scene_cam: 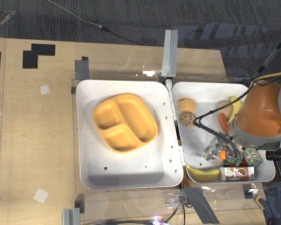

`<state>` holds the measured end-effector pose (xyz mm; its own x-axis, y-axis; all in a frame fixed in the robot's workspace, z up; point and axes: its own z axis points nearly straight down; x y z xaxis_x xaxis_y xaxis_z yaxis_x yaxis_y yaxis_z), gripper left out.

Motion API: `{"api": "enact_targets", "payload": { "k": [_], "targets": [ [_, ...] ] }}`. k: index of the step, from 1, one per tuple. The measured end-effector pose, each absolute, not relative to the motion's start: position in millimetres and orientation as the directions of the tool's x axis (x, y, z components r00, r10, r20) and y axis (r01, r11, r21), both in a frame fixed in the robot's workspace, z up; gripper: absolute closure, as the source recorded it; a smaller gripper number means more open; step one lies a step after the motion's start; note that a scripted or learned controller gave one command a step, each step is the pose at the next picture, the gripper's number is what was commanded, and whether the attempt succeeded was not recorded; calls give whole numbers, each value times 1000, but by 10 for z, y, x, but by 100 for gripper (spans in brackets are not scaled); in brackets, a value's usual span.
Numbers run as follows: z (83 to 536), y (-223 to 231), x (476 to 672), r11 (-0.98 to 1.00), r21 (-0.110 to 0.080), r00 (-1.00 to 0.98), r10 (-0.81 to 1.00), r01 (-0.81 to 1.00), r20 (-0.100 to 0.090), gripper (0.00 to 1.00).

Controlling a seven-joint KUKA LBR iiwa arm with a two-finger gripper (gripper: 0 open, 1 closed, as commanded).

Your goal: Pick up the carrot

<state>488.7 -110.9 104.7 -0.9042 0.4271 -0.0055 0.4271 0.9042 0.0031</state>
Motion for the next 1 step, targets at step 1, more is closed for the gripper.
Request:
{"api": "enact_targets", "payload": {
  "k": [1],
  "targets": [
    [2153, -371, 4933, 853, 11, -853, 522, 522, -14, 100]
  ]
}}
